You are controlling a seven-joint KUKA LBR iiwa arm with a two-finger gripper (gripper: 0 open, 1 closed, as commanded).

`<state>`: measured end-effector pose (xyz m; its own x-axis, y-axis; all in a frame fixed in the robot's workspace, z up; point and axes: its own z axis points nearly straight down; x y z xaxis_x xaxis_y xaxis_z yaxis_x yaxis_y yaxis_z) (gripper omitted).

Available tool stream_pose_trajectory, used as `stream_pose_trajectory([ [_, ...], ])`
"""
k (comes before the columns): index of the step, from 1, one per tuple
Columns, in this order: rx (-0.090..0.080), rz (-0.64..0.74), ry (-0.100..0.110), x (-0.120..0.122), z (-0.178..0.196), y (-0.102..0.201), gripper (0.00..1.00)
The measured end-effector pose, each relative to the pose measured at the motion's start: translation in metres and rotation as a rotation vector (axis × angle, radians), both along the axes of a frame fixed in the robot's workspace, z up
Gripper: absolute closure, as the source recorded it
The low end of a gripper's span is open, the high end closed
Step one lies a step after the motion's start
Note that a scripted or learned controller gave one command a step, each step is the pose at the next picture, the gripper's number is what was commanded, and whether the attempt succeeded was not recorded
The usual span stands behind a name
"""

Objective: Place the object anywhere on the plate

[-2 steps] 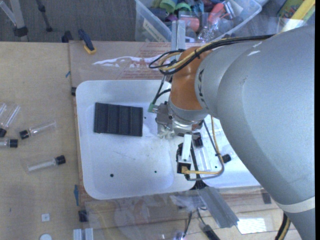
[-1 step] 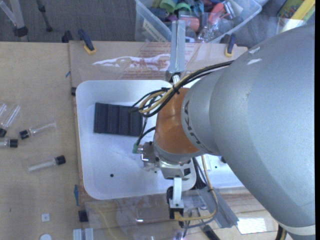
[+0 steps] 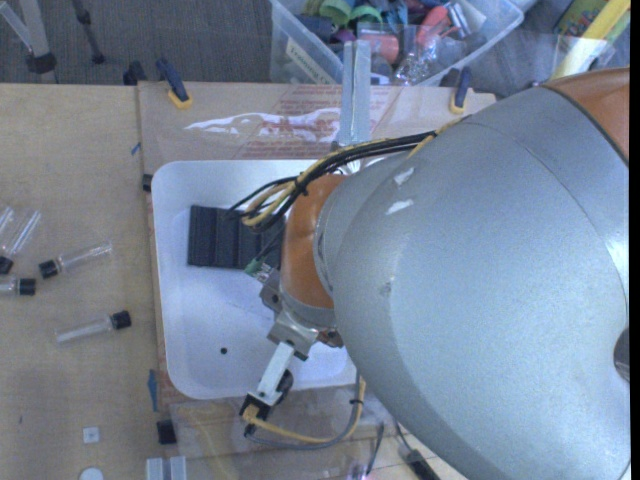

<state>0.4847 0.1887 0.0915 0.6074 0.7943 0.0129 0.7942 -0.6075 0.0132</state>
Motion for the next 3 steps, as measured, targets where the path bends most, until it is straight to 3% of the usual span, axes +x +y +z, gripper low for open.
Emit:
stream_pose_trajectory([
  [1, -0.006, 0.572, 0.023, -0.007, 0.015, -0.028, 1.00],
  [2, -0.009, 1.080, 0.020, -0.006, 0.021, -0.042, 1.00],
  [3, -0.007, 0.473, 0.020, -0.006, 0.053, -0.026, 1.00],
])
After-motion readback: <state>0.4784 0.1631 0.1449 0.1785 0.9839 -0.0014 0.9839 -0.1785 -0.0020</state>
